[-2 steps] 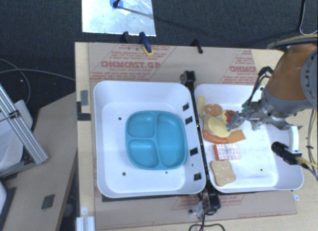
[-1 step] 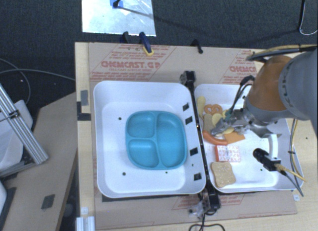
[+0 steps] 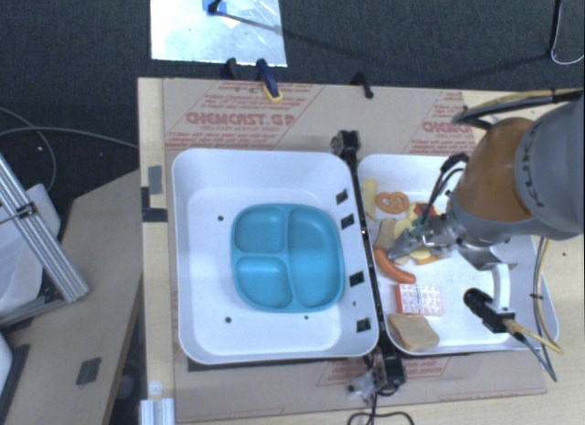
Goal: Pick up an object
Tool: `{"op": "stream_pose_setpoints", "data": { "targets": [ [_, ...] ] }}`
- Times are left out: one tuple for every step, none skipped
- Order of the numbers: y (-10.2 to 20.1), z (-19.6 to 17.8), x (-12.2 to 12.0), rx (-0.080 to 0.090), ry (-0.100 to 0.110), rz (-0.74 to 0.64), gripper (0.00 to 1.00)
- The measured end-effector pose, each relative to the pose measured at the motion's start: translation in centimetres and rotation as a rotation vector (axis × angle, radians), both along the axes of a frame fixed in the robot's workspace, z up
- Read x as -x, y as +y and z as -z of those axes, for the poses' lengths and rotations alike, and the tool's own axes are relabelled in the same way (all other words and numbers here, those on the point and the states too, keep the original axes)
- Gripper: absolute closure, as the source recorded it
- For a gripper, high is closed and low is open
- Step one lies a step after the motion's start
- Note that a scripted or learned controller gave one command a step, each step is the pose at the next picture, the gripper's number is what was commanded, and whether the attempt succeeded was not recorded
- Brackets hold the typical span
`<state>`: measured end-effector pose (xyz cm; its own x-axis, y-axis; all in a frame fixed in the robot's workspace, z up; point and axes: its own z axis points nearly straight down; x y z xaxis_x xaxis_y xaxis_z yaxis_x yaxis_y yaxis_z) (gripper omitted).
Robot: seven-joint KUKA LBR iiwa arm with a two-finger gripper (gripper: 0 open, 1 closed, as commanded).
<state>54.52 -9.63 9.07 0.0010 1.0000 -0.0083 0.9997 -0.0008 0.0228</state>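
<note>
Your pincer (image 3: 399, 251) sits low in the right bin (image 3: 521, 336), tips over the hot dog (image 3: 394, 266); you cannot tell its grip state.

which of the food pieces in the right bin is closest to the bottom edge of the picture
The tan bread slice, in the right bin's bottom-left corner. The red-and-white packet lies just above it; the pretzel lies farthest up.

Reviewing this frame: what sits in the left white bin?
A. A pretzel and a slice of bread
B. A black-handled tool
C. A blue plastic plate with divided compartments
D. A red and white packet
C. The blue plastic divided plate lies in the middle of the left shallow white bin, while the brown pretzel, tan bread slice and red and white packet lie in the right bin.
</note>
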Motion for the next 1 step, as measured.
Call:
{"op": "stream_pose_setpoints", "data": {
  "targets": [
    [0.91,0.45,2.83,0.000,0.013,0.005,0.00]
  ]
}}
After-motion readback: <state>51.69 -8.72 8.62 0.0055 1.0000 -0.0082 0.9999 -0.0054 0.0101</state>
